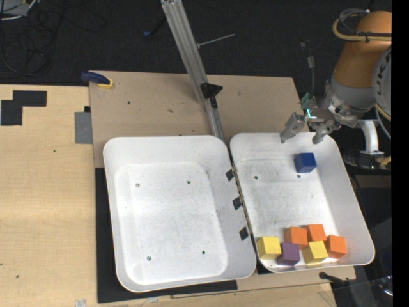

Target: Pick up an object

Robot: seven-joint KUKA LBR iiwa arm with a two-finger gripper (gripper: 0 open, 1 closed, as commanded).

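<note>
Nearest the lower edge of the frame, a huddle of small cubes sits in the bottom corner of the right-hand shallow white plastic bin [348, 190]: a yellow cube [269, 245], a purple cube [290, 253], a second yellow cube [314, 252], and three orange cubes [296, 235] [316, 231] [336, 245]. They touch or nearly touch, packed against the bin's lower rim, probably because the bin floor tips that way or they have slid and gathered there. Packed so tightly, they leave little room for jaws to slip between them.

Further up the same bin, well apart from the huddle, a lone blue cube [305, 162] stands in open floor at upper right of the frame. Its clear sides make it the easier candidate for a pick, in my judgement.

To the left, the left-hand shallow white plastic bin [115, 152] lies side by side with the first, the two rims meeting along a row of small black clips [235, 202]. Both rest on a pale wooden worktop [147, 101].

Just beyond the blue cube, over the bin's far rim, hangs the grey two-finger gripper [309, 129], carried by the arm's orange-and-grey wrist [358, 62] from the right. Its jaws are spread apart and grasp nothing. It hovers near the blue cube but above and behind it, not touching; the pick is not yet made.

Farthest back, a slanted aluminium rail [188, 50] rises toward the top of the frame.
</note>
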